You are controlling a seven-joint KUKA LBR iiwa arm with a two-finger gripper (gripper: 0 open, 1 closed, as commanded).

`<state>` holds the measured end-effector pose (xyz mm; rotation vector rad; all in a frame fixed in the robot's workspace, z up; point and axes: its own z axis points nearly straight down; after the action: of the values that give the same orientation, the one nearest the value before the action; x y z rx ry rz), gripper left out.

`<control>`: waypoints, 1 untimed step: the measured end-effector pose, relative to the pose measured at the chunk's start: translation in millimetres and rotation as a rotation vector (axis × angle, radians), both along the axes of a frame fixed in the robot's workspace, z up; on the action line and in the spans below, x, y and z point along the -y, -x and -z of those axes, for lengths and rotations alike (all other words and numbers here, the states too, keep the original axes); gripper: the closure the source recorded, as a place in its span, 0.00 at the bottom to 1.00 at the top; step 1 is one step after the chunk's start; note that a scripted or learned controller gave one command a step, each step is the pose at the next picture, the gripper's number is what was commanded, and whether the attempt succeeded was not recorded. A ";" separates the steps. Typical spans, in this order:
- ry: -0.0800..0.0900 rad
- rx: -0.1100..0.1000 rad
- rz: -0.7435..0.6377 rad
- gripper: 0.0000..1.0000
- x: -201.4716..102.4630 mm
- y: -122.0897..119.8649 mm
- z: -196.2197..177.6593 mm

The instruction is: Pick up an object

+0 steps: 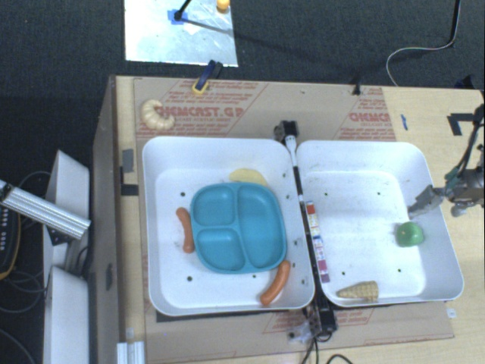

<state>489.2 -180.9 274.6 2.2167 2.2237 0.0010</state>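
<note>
Since the gripper (424, 201) sits right of frame, just above the green ball (409, 234), lower squarely over it. How wide it stands, I cannot tell; nothing visibly held.

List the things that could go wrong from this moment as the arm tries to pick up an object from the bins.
1. The green ball lies just below the tool and is round; a slightly off-centre approach may nudge it so it rolls away across the right bin.
2. The ball sits near the bin's right wall, so the tool might strike the rim on its way down.
3. The cone rests against the front wall, leaving little room for a clean approach.
</note>
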 end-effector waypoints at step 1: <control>-0.001 -0.002 0.002 0.00 25.5 -21.3 68.7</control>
<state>510.5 -206.5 205.9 2.2199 2.2235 -0.0009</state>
